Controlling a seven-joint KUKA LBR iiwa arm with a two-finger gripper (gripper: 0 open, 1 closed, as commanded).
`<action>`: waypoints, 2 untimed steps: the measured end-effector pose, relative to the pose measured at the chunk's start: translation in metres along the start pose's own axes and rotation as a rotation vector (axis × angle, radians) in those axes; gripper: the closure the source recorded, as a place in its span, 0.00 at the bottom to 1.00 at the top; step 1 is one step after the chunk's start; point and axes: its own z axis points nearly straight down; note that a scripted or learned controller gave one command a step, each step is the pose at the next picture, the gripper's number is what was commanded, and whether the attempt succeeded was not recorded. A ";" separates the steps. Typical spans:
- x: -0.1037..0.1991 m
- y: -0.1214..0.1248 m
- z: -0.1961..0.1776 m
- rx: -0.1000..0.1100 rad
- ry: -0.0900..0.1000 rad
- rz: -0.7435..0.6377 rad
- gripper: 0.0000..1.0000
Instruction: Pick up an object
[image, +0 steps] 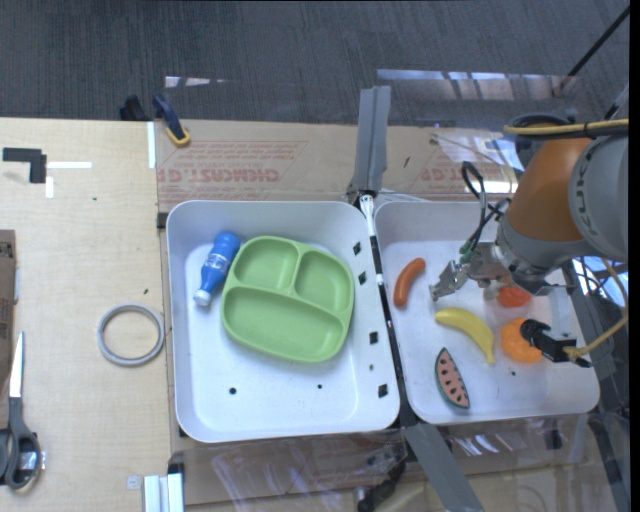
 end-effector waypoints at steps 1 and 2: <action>0.030 -0.058 0.000 0.001 0.001 0.001 0.00; 0.029 -0.058 -0.008 0.002 0.001 0.004 1.00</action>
